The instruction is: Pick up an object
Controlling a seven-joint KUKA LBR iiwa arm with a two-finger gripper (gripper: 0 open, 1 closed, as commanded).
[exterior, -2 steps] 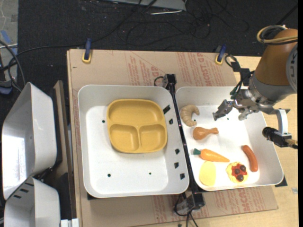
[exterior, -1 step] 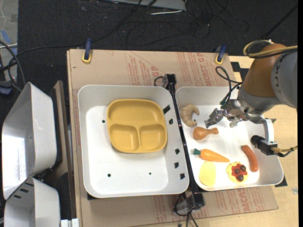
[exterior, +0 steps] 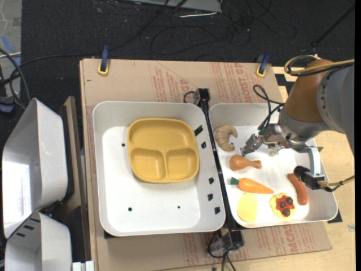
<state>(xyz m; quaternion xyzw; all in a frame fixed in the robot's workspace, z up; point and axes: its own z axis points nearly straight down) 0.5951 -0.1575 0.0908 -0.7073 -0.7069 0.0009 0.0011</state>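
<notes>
The right bin point(exterior: 324, 210) holds several toy foods. A tan croissant point(exterior: 226, 136) lies at its upper left, with a brown chicken drumstick point(exterior: 244, 163) just below it. An orange carrot point(exterior: 253, 186) sits under that, then a yellow slice point(exterior: 247, 208), a small pizza piece point(exterior: 282, 204) and a red sausage point(exterior: 299, 188) at the right. My gripper point(exterior: 252, 145) hangs low over the bin, right of the croissant and just above the drumstick, reaching in from the right. Nothing is visible between its fingers.
The left bin point(exterior: 113, 208) bears a yellow divided plate point(exterior: 163, 149). Both bins rest on a cardboard-covered bench point(exterior: 146, 75) with two yellow clamps at the back edge. Grey tubs point(exterior: 34, 151) stand at the far left. Cables run across the dark floor behind.
</notes>
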